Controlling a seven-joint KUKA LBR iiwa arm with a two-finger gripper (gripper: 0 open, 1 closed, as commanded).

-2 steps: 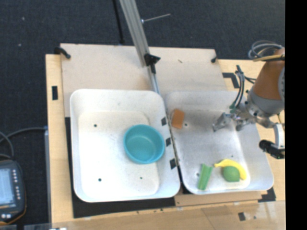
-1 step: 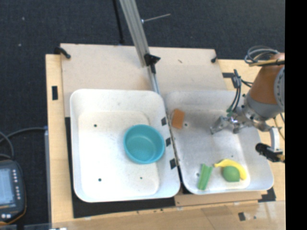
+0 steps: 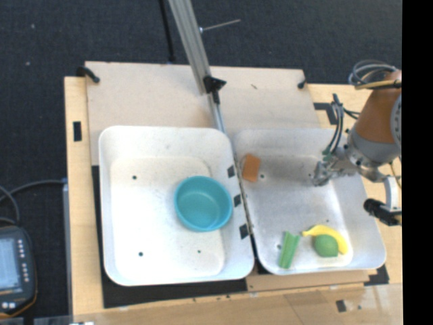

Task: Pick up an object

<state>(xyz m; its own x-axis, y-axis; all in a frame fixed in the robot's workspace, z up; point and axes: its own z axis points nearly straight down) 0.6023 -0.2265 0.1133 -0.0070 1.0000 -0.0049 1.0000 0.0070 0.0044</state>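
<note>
Scanning from the left, the left bin (image 3: 122,147) holds a blue bowl (image 3: 203,203) sitting toward its right side, well apart from the arm. Next comes the right bin (image 3: 284,144), with a small orange block (image 3: 250,168) close to its left wall. Along its near edge lie a green stick (image 3: 289,250), and just to the right of it a green ball (image 3: 325,245) resting against a yellow piece (image 3: 336,236), the two touching.

The gripper (image 3: 321,175) hangs over the upper right part of the right bin, above a bare patch of floor, well apart from the orange block on one side and from the green and yellow things nearer the camera. Nothing shows between its tips, so the pick looks not yet made: every candidate lies loose in a bin, and choosing one, closing on it and lifting all seem left to do. Whether the claw is spread or pressed together I cannot tell; it is too small and dark.

The arm (image 3: 379,124) comes in from the right, its orange band above the wrist, the wrist angled down and leftward into the bin
</note>
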